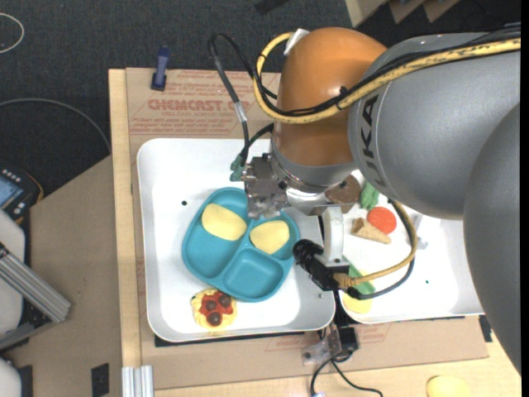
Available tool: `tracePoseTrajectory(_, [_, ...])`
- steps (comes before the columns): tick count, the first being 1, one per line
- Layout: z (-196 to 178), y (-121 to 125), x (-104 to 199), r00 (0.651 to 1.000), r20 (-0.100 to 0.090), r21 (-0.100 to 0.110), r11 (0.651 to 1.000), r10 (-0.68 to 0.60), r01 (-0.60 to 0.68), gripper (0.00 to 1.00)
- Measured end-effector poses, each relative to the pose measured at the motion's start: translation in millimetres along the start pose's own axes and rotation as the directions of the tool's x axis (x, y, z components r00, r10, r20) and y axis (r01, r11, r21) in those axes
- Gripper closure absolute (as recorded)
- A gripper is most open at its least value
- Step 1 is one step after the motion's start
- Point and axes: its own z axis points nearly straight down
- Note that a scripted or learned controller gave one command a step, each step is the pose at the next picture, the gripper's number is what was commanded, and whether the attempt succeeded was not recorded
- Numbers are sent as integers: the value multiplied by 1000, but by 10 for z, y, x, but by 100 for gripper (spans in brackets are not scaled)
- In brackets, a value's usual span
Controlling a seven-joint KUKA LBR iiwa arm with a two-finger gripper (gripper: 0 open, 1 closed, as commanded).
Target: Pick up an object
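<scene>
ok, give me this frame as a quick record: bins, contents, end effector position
left bin: holds a blue divided plate and a small pizza-like toy near the bin's front edge
blue divided plate: two pale yellow pieces in its upper compartments; lower compartment bare
right bin: orange-and-green toy and a tan wedge, partly hidden by the arm
end effector: low over the plate's upper rim, between the two yellow pieces
grasp: cannot tell
arm: covers much of the right bin
</scene>
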Motion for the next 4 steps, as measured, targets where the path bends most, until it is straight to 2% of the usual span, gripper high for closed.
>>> tracePoseTrajectory(1, [-1458,-291,70,1000,-6,-12,1000,0,0,100])
tracePoseTrajectory(2, [-15,112,-297,1000,5,13,1000,10,-10,100])
tracePoseTrajectory(3, [-1314,-70,-296,1000,-3,-9,1000,2,-2,100])
tracePoseTrajectory(4, [-1346,-67,-292,1000,1,1,1000,3,-3,100])
